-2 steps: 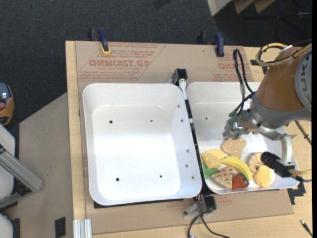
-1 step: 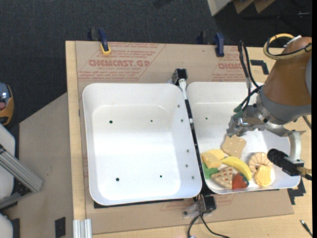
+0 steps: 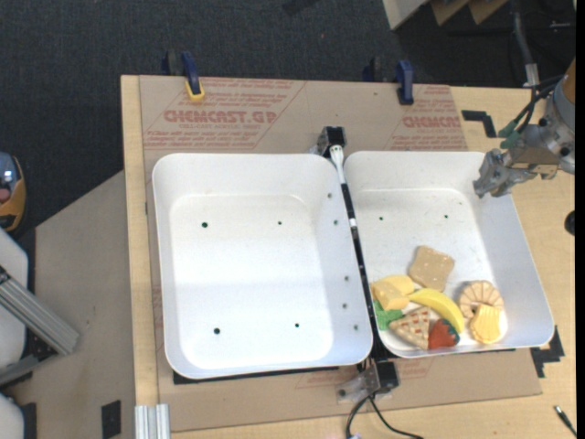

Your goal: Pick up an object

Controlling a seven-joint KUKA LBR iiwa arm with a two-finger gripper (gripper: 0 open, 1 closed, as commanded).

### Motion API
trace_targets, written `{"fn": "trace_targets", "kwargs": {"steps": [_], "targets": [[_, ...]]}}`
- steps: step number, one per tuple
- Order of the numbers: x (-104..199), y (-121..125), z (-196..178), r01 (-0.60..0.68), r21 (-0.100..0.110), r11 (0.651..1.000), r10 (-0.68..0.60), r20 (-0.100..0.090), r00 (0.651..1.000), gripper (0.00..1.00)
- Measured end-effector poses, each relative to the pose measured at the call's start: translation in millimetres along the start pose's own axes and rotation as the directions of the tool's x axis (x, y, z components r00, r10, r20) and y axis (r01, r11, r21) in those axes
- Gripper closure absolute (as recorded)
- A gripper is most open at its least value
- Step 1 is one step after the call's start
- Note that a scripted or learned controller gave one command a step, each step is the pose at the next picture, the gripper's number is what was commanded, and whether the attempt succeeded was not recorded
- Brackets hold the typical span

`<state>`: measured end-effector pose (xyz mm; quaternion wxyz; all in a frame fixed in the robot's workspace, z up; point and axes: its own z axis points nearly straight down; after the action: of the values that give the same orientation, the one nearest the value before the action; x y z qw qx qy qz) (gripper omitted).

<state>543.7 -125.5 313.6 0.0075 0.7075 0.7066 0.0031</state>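
Observation:
Several toy foods lie in the near right corner of the right bin (image 3: 430,208): a tan bread slice (image 3: 430,267), a yellow banana (image 3: 438,306), a yellow cheese wedge (image 3: 395,292), a waffle piece (image 3: 412,325), a red piece (image 3: 442,336), a round ridged pastry (image 3: 480,294) and a yellow piece (image 3: 488,324). My gripper (image 3: 492,179) hangs over the right bin's far right corner, well away from the pile. Nothing shows between its fingers.
The left bin (image 3: 247,263) sits beside the right one, with a black clip (image 3: 331,139) at the top of the seam between them. Blue clamps (image 3: 191,71) (image 3: 404,79) hold the cardboard sheet at the back. A cable (image 3: 375,401) runs off the front edge.

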Motion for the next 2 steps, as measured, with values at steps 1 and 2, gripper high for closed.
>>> {"fn": "trace_targets", "kwargs": {"steps": [1, 2], "targets": [[57, 51, 62, 0.008, 0.019, 1.0, -0.007, -0.009, 1.0, 1.0], [113, 64, -52, 0.009, 0.0, 1.0, -0.009, -0.008, 1.0, 1.0]]}}
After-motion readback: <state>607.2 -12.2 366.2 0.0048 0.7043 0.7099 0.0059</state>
